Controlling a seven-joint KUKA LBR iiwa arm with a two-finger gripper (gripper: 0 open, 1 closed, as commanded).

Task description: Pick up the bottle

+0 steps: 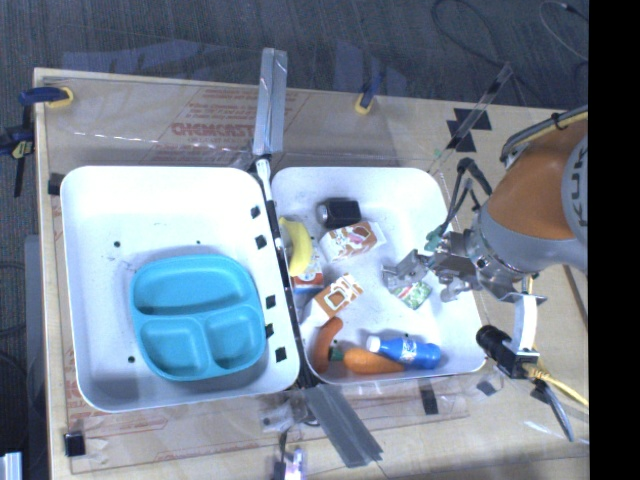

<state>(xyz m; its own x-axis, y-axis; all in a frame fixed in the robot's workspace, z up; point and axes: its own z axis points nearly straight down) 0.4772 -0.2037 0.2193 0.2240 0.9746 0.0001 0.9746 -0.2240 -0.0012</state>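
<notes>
The bottle [405, 350] is blue with a white cap and a white label. It lies on its side along the front wall of the right bin [435, 193], cap pointing left, touching an orange carrot [365, 360]. My gripper [425, 276] hangs low over the right side of this bin, behind the bottle and apart from it. A small green-and-white packet [413, 292] lies directly under the gripper.
The right bin also holds a black object [340, 211], a banana [297, 246], two snack packets [352, 238] [340, 293] and an orange-brown piece [324, 340]. A blue compartment tray [198, 315] lies in the left bin [100, 198]. A black cable fitting [500, 348] sticks out past the right bin's front corner.
</notes>
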